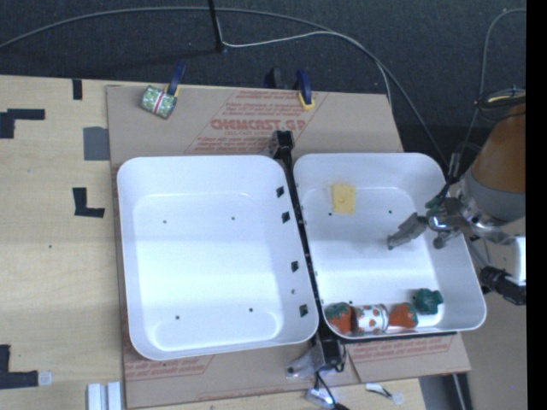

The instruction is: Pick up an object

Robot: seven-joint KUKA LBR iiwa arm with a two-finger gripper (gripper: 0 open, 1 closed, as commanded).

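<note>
My gripper (420, 236) hangs over the right side of the right bin (367, 167), open, with nothing between its fingers. One grey finger (402, 234) points left and down toward the bin floor. A flat yellow piece (343, 199) lies near the back of this bin, well to the gripper's left. Along the front wall sit a green and orange item (339, 316), a red and white can (371, 319), an orange item (403, 317) and a green item (426, 299), all below the gripper and apart from it.
The left bin (137, 178) stands beside the right one, joined by a black divider with clips (295, 229). A small green and white object (158, 101) lies on the cardboard at the back left. A cable (342, 37) runs across the back.
</note>
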